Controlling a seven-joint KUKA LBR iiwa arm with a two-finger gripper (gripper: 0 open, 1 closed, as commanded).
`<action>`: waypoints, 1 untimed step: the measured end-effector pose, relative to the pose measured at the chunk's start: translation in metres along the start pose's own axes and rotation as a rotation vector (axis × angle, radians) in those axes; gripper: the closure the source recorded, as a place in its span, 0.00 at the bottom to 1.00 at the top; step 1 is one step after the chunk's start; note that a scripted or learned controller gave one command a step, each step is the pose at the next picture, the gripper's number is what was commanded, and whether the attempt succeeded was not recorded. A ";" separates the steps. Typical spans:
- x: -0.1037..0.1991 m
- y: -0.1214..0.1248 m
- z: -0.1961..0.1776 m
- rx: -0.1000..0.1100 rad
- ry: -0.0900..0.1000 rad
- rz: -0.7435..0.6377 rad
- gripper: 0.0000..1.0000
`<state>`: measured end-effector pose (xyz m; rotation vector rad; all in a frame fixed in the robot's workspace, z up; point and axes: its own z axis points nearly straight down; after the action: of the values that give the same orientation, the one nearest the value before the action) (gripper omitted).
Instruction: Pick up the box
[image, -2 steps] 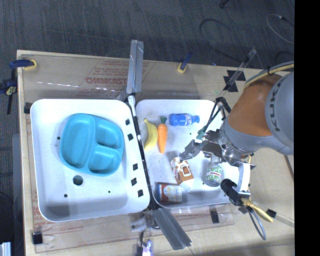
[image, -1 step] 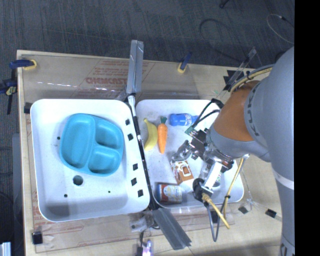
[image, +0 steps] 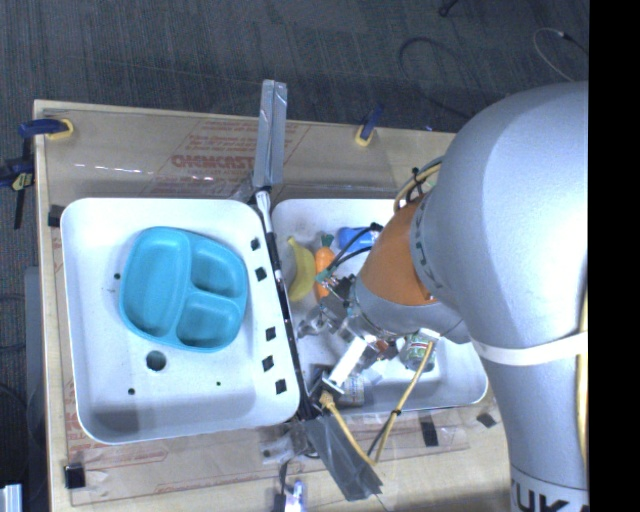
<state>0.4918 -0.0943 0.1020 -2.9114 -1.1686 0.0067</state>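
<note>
Seen from above at a slant: on a pale board counter (image: 140, 150) with faded red lettering, two shallow white bins with rounded corners, side by side. In the left bin (image: 90, 300), a smooth turquoise plastic plate (image: 185, 288), rounded and split into three compartments, lying flat toward the far half; nearer the front, a small dark round spot (image: 155, 361), too small to name. In the right bin (image: 455, 375), close to the dividing wall, a curved yellow banana-shaped piece (image: 299, 268), and just beside it something small and orange (image: 324, 261) and a glossy blue piece (image: 356, 238). Over that bin, the bulky matte grey arm (image: 510, 230) with its orange band, hiding much of the floor. Tool (image: 328, 325) low among the clutter near the bin's left wall; cannot tell whether open or closed. Cannot tell the box apart from the jumble beneath the arm.
</note>
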 end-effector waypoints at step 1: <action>-0.001 0.000 -0.007 0.005 -0.003 -0.003 1.00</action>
<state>0.4915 -0.0947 0.1090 -2.9061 -1.1715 0.0140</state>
